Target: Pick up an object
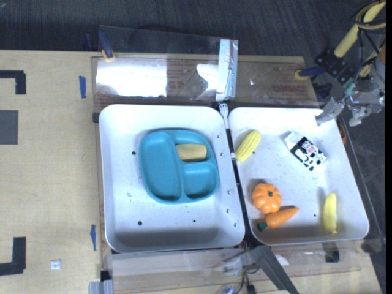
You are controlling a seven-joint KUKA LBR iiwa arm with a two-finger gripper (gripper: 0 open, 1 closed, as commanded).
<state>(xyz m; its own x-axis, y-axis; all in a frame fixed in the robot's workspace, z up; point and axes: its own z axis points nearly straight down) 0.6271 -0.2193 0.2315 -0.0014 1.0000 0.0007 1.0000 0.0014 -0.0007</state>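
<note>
A robot lab: taped bench [49, 164]; white bins [116, 225]; cables [367, 17].

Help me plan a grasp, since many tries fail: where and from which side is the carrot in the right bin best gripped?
Probably the carrot at its thick orange middle, from straight above, fingers closing across its width. It lies flat and tapers toward the green end. The pumpkin touches its upper side, so stay toward the free right end.

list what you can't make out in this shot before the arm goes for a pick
- Gripper: a small blurred shape at the right bin's far corner in the camera view; whether it is open or shut can't be told.
- Arm: cut off by the right edge.
- Black-and-white carton: print too small to read.
- Yellow item in the blue tray: too blurred to identify.
</note>
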